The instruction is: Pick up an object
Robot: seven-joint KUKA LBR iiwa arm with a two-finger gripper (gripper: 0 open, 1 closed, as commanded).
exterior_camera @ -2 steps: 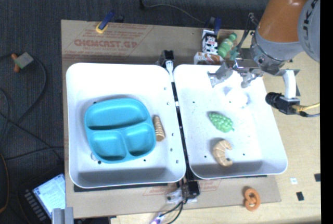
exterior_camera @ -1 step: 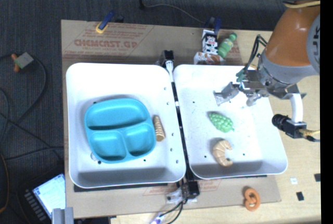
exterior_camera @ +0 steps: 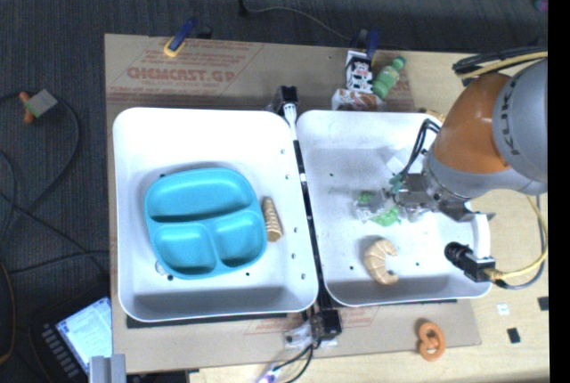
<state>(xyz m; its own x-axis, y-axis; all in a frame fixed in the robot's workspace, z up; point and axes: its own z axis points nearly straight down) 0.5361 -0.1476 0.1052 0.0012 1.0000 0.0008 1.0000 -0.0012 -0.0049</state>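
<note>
Nearest me, on the counter (exterior_camera: 383, 346), an orange ring (exterior_camera: 431, 338) sat below the right bin (exterior_camera: 352, 150), where I couldn't tell the gripper's (exterior_camera: 399, 197) state over green bits (exterior_camera: 385, 215).

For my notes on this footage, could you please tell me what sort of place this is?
Probably a robotics lab test bench: two white bins sit on a clamped board, a grey and orange robot arm reaches in, and cables trail over the dark carpet.
</note>
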